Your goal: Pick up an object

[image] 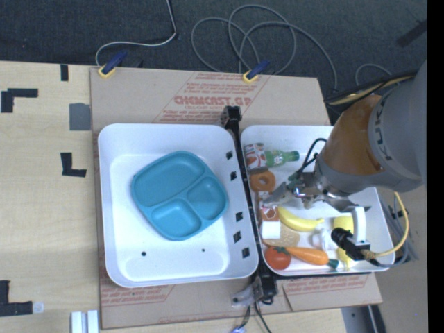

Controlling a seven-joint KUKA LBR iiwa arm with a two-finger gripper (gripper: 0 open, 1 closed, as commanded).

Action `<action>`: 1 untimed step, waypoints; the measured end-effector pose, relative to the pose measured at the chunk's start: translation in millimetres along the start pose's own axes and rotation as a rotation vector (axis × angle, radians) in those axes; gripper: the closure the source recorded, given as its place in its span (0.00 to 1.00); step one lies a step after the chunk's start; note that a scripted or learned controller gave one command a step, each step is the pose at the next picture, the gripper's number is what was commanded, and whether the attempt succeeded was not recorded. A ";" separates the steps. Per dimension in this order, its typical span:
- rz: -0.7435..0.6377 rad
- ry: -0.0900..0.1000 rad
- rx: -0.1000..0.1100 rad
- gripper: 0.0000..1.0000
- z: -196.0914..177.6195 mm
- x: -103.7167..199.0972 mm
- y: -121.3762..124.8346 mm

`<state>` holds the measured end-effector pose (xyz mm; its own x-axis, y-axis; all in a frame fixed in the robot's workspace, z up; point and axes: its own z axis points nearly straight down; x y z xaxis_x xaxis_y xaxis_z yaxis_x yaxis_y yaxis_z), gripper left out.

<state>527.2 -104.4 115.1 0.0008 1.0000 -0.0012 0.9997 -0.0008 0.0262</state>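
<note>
Taking the banana (pixel 300 220) as the landmark, the claw (pixel 300 186) hangs just above it in the right bin (pixel 374 266), a little toward the far side, with the grey-and-orange arm (pixel 361 148) coming in from the right. Whether the claw is spread or closed cannot be made out against the clutter, and nothing can be seen gripped in it. The banana lies with its long axis running left to right, curving slightly, so it sits directly on the near side of the claw. Beyond the banana, toward the divider, is a brown doughnut (pixel 263 181), and farther back a green bottle (pixel 276 158) on its side. On the banana's near side lie a carrot (pixel 306 255) and a tomato (pixel 277 258). Well to the banana's left, in the other bin, rests a blue divided plate (pixel 180 194). The banana looks the nearest candidate; a short drop toward the near side would likely meet it across its narrow width.
</note>
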 end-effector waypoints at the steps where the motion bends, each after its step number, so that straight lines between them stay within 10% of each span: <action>1: -0.001 0.001 -0.005 0.00 4.6 -4.8 -8.1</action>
<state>519.3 -109.1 110.4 -0.0005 1.0000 0.0001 0.9995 0.0005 0.0308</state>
